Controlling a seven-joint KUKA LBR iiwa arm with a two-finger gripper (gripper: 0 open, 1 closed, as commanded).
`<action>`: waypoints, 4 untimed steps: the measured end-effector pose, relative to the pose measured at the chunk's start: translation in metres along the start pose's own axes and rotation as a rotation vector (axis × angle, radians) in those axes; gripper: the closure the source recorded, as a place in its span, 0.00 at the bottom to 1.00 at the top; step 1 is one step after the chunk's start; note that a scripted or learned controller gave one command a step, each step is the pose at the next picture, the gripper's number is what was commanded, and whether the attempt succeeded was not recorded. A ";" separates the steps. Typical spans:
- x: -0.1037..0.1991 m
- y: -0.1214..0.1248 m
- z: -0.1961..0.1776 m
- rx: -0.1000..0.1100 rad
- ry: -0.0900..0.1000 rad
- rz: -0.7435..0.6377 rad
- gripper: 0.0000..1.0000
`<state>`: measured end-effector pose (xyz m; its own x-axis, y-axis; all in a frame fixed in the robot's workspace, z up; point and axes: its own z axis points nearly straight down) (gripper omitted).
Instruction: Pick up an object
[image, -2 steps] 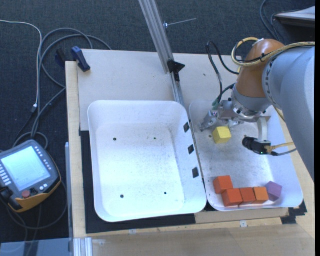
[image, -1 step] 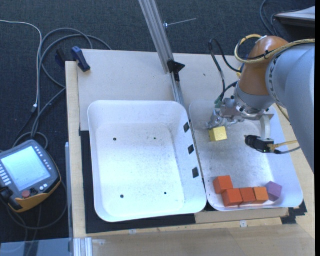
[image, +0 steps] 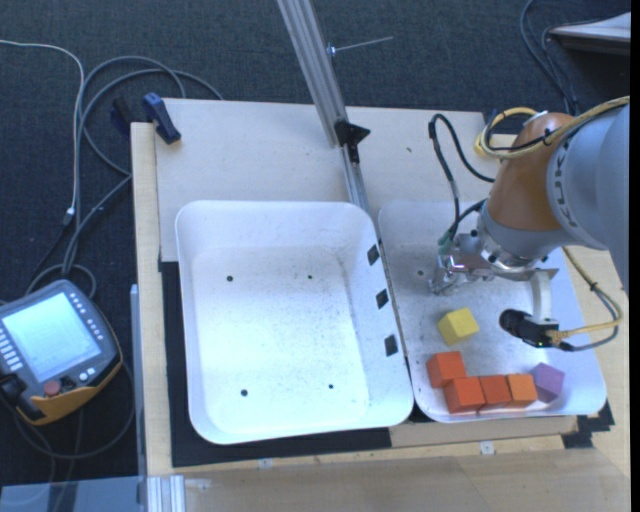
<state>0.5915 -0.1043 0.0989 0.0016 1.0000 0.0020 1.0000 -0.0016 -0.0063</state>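
Plainly the jaws hang low over the far half of the right bin, close above its speckled floor. They show as a small, blurred cluster of metal under the wrist, so I cannot tell whether they are spread or pressed together. Above them the grey arm with its orange band comes in from the right and hides the bin's far right corner and part of its right rim. A yellow block lies just nearer the camera than the jaws, apart from them, with bare floor all round it. Further toward the near rim sit the other blocks: one orange block and, touching it, a row of three orange blocks packed edge to edge, so their joints are hard to make out. A purple block ends the row on the right, close against the bin's near right wall. Bare floor runs along the left wall of this bin, between the blocks and the dividing rims, where three small black clips stand in line. The left bin lies beside it, rims touching, its floor dotted with dark specks. Both bins sit on the pale counter, with the right one's near rim close to the counter's near edge. A slanted aluminium post rises from the counter behind the bins and is cut off at the top. A blue clamp grips the far left corner.
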 end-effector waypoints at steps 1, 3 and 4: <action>0.001 0.002 -0.001 -0.006 -0.001 -0.002 0.00; -0.034 -0.097 0.000 0.000 0.000 0.002 0.00; -0.031 -0.094 -0.011 -0.008 -0.001 -0.002 1.00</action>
<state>0.4979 -0.1356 0.1100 -0.0004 1.0000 0.0013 1.0000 0.0004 0.0018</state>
